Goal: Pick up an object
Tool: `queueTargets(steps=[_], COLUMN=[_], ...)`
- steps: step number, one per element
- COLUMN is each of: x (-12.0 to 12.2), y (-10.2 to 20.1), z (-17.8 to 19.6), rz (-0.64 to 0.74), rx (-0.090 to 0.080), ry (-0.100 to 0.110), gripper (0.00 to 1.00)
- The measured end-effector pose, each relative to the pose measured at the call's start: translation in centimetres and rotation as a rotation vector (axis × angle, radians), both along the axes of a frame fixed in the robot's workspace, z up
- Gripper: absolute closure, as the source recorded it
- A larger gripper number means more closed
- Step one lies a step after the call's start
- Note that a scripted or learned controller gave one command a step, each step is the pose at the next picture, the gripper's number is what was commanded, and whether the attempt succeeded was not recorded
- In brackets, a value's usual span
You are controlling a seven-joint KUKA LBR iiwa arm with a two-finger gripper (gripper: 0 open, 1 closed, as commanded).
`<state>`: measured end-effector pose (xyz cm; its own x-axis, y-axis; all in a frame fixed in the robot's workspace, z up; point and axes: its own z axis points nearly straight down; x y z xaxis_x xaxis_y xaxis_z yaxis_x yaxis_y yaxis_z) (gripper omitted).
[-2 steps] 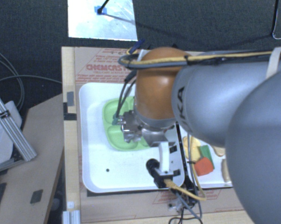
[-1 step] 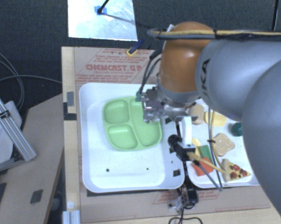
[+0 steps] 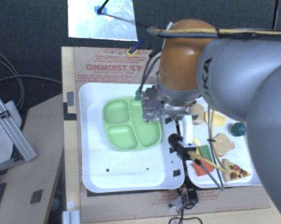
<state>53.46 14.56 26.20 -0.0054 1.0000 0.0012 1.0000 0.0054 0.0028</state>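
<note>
Camera view: green divided plate lies in the left bin, open white floor below and left of it. End effector hangs over the plate's right edge; grip state impossible to tell. Toy foods crowd the right bin, right of the plate.

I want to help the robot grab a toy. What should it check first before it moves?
1. Something to grab: ok. The pizza slice toy, the toast toy and the dark green ball lie in the right bin.
2. Pincer over a toy: not ok. It sits at the green divided tray in the left bin.
3. Pincer open: cannot tell.
4. Pincer holding nothing: cannot tell.
5. Toys apart: not ok, several crowd together.
</note>
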Motion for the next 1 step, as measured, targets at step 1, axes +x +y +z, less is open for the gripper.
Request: queueTargets(steps=[1], x=[1.03], y=[-0.62], z=[-8.00], rz=[-0.006], rx=[-0.003], ry=[0.009], gripper=[1.00])
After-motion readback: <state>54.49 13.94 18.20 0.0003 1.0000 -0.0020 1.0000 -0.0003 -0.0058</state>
